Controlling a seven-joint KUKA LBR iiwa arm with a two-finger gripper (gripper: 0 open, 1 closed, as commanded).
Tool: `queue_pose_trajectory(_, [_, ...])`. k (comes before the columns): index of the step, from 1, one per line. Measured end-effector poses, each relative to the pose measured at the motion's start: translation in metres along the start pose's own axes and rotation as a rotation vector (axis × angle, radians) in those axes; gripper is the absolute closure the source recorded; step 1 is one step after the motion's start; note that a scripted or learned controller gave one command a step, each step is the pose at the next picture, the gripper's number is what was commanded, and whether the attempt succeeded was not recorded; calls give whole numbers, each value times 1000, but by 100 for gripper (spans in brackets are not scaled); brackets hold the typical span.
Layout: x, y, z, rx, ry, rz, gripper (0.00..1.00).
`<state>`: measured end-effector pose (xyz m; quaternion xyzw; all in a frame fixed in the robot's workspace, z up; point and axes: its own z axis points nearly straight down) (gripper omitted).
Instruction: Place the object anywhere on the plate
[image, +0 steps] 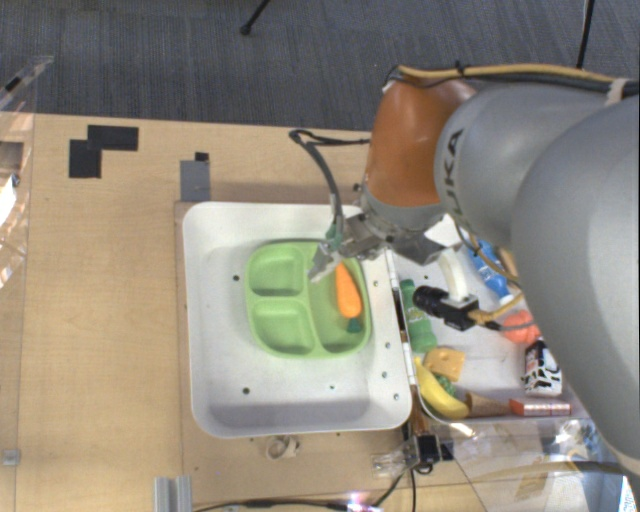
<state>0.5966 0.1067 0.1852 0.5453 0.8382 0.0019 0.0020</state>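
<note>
A green divided plate (290, 300) lies in the left white bin (230, 380). An orange toy carrot (347, 290) with a green stub at its near end lies in the plate's long right compartment. My gripper (326, 258) hangs just over the carrot's far end, at the plate's upper right edge. The wrist hides whether it touches the carrot.
The right bin holds a banana (441, 392), a yellow wedge (446, 361), a green item (416, 322), a black-and-white cow-patterned thing (541, 370), a reddish stick (525, 407) and a blue item (492, 272). The arm covers much of that bin.
</note>
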Motion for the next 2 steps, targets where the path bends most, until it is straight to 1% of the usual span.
queue_pose_trajectory(1, [38, -17, -89, -11, -1, -85, 0])
queue_pose_trajectory(2, [70, -15, -128, -5, 0, 68, 0])
